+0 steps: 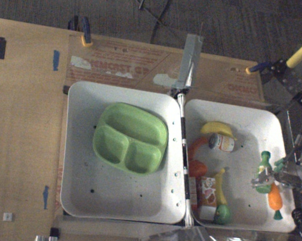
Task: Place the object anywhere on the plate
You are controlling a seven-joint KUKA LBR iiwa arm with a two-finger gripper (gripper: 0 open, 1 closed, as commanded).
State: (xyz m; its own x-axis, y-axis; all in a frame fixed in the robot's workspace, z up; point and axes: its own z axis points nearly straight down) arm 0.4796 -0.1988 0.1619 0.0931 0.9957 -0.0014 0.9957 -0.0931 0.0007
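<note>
Desk [15, 125]: light wood top w/ black corner marks at left edge and bits of blue tape. On it, 2 shallow white bins side by side, touching along a metal divider: left bin [73, 190], right bin [258, 119]. Clamps at the desk's far edge. Worn cardboard sheet [125, 65] behind the bins.

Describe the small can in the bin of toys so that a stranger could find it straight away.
Start at the right-hand bin, the one that holds the toy food. Near its far-left corner lies a yellow banana, and the can lies on its side just in front of it, beside a curved red piece. It is the only round metal-ended thing there, with a pale label.
</note>
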